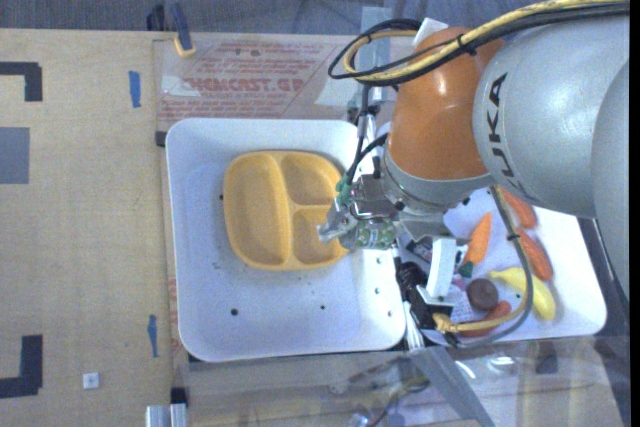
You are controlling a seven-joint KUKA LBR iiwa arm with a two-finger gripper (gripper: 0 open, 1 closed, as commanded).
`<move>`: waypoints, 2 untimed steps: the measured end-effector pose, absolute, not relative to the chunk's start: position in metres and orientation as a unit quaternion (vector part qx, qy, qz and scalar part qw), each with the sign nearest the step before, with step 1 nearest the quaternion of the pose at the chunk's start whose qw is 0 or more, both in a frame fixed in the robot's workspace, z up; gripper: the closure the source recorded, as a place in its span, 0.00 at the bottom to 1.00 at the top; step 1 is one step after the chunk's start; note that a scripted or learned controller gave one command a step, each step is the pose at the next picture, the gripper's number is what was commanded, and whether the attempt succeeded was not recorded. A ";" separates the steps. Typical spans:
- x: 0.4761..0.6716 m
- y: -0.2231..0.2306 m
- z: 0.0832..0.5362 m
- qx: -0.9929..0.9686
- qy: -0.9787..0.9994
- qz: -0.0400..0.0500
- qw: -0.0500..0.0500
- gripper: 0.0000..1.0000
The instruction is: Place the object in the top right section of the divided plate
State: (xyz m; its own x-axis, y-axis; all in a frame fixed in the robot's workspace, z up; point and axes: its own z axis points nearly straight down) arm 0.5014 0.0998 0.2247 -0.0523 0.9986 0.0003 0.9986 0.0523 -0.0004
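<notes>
1 yellow divided plate, 3 sections, sits in the left white bin. 1 pincer hangs over the plate's right rim; cannot tell its state or whether it carries anything. Right white bin holds toy food: 3 orange carrots, 1 yellow banana, 1 brown round piece, 1 red piece near the front. Tabletop is light wood.

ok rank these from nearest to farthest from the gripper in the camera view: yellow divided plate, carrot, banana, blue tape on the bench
1. yellow divided plate, under the gripper, in the left bin
2. carrot, right bin
3. banana, lower right of the right bin
4. blue tape, far left on the bench
</notes>
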 end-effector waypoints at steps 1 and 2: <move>0.501 0.100 0.225 -0.689 -0.725 0.000 0.000 0.00; 0.501 0.100 0.225 -0.689 -0.725 0.000 0.000 0.00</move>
State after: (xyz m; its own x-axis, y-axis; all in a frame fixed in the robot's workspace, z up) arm 0.5014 0.0996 0.2247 -0.0516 0.9987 0.0003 0.9987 0.0516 -0.0003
